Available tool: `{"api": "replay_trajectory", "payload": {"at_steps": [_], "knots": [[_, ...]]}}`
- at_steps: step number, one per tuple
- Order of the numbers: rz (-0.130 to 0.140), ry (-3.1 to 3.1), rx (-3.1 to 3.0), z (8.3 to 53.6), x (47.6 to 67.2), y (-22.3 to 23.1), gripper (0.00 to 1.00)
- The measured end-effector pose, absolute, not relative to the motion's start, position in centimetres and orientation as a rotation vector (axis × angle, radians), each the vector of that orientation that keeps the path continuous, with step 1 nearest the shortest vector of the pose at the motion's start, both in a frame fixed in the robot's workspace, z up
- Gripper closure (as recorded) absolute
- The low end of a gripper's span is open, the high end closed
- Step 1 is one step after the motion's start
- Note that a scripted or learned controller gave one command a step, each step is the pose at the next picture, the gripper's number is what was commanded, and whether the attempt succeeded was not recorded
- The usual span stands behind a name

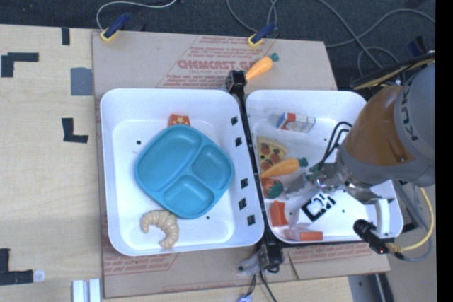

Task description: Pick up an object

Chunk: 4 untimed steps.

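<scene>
In the left bin lay a blue divided plate and a toy croissant, both untouched. In the right bin, a toy carrot and a pizza slice lay near the divider. The tool was low over them, nothing visibly held; I cannot tell its state. The pick seemed not yet done.

The right white plastic bin holds an orange toy carrot lying flat near its left wall, a pizza slice just above, a small white carton farther up.
</scene>
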<state>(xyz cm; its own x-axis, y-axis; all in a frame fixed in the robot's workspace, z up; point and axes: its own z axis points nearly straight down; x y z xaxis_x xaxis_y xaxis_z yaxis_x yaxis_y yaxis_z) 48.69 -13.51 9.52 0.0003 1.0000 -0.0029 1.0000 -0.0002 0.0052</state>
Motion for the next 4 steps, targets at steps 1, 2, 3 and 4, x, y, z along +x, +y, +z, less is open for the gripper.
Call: {"api": "replay_trajectory", "payload": {"at_steps": [1,2,3,4], "knots": [[0.006,2.213,2.213,8.8,48.7,-13.8,0.0],[0.001,2.213,2.216,8.7,54.2,-11.6,0.0],[0.002,2.219,2.216,8.6,60.4,-10.7,0.0],[-0.037,2.234,2.239,8.3,65.3,-10.3,0.0]]}}
